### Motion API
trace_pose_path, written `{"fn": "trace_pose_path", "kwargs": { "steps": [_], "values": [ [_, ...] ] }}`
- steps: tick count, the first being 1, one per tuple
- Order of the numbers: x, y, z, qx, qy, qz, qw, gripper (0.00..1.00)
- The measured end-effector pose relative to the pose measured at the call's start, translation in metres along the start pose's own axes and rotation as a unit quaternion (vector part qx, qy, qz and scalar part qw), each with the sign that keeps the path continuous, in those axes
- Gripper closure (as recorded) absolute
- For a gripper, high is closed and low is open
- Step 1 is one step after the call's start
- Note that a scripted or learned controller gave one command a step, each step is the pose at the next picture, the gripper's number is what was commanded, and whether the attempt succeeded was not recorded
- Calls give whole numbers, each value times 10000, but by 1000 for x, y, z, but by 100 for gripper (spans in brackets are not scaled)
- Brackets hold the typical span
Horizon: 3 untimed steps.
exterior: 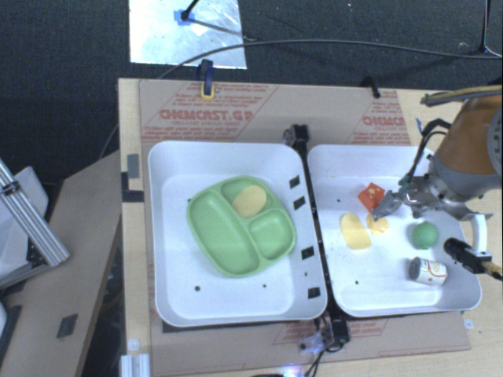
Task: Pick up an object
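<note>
In the right bin (471, 289), we're seeing the gripper (387, 206) hovering over a small yellow piece (378, 225), beside the orange block (370, 195); can't tell its state. Green ball (424, 235) is sitting nearby.

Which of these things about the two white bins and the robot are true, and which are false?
1. The green divided plate lies in the left white bin. True.
2. A yellow oval piece sits in one of the plate's compartments. True.
3. The small green ball is in the left bin. False: it is in the right white bin.
4. The gripper hangs over the plate. False: it is over the right bin, by the orange block.
5. A small white can lies in the right bin. True.
</note>
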State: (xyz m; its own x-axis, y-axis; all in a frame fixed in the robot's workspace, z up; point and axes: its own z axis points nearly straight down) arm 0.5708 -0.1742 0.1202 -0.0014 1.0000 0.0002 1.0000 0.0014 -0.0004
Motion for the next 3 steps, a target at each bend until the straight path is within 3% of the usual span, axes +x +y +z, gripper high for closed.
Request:
{"fn": "trace_pose_path", "kwargs": {
  "steps": [1,2,3],
  "values": [
    [1,0,37,3,1,6,10000,0],
    [0,3,22,-45,-10,9,10000,100],
    [10,9,-31,-33,-8,-20,10000,100]
  ]
}}
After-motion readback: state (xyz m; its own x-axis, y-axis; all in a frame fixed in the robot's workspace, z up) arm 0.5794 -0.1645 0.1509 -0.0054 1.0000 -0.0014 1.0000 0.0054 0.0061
